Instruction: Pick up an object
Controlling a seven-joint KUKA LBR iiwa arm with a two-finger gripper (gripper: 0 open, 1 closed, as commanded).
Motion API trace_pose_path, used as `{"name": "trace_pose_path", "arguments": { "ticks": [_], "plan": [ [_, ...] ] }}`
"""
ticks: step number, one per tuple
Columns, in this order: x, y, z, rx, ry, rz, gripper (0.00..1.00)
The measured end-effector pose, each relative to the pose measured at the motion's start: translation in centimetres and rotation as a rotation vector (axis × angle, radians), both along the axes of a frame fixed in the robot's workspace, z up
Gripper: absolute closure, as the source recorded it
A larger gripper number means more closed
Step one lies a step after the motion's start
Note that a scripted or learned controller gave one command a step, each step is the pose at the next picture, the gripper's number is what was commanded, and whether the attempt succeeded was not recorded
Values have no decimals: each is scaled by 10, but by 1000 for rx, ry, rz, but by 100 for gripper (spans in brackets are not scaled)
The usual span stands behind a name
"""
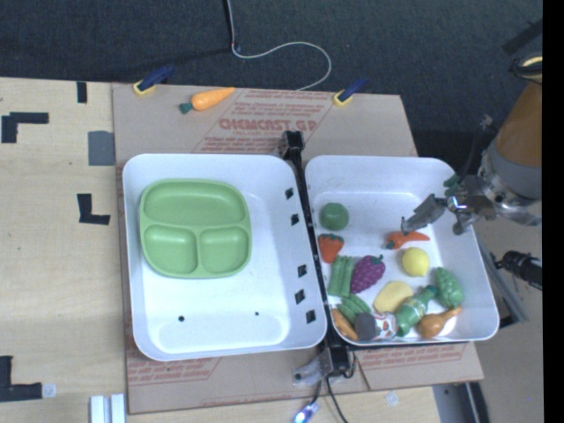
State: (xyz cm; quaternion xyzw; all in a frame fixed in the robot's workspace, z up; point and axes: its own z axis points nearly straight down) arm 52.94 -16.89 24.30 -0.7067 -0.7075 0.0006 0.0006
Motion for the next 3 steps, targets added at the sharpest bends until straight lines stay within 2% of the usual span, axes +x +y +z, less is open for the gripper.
{"name": "trace_pose_path", "arguments": {
  "ticks": [1, 2, 3],
  "plan": [
    [107, 44, 122, -4, -20, 8, 0],
    [74, 142, 217, 3, -12, 12, 0],
    [75, 136, 220, -1, -2, 3, 100]
  ]
}}
